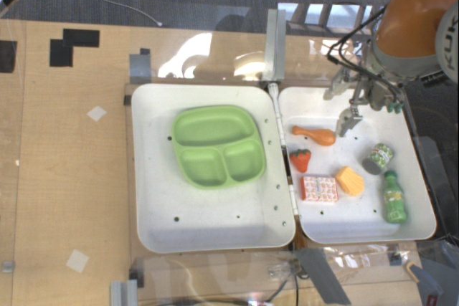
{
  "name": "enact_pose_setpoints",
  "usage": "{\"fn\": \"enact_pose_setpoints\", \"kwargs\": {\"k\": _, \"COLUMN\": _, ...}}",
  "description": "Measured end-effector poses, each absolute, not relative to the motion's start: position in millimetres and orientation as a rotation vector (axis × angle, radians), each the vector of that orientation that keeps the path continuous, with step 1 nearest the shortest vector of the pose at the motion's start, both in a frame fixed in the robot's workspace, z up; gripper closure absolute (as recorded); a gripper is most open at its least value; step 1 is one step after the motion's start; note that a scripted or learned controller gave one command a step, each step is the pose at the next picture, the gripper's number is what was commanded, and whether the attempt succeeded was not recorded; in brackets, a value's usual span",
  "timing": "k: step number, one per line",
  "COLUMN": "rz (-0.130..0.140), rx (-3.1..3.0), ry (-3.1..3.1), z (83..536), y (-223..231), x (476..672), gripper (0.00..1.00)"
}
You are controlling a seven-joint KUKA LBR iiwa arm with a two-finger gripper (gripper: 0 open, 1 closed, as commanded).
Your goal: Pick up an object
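The right bin (423, 222) holds several small items. An orange drumstick (315, 135) lies near its upper left. Below it sit a red strawberry (301, 159) and a red-and-white box (319, 188). An orange cheese wedge (350, 180), a green-labelled can (379, 156) and a green bottle (393, 197) lie further right. My gripper (342, 105) hangs over the bin's upper part, just above and right of the drumstick. It is open, with nothing between its fingers.
The left bin (154, 226) holds a green divided plate (217, 145). A metal divider post (275, 46) stands behind the two bins. Cables hang beside the orange wrist band (412, 14) at the upper right.
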State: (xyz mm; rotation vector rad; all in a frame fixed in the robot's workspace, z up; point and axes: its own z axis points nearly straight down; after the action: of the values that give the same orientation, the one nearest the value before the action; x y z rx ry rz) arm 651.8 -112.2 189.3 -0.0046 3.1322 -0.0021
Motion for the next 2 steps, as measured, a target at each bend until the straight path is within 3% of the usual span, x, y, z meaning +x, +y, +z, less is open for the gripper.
{"fn": "enact_pose_setpoints", "kwargs": {"k": 1, "rz": -0.001, "rx": 0.419, "ry": 3.115, "z": 98.4, "y": -107.8, "x": 666.9, "gripper": 0.00}}
{"fn": "enact_pose_setpoints", "kwargs": {"k": 2, "rz": -0.001, "rx": 0.407, "ry": 3.097, "z": 112.9, "y": -106.3, "x": 671.7, "gripper": 1.00}}
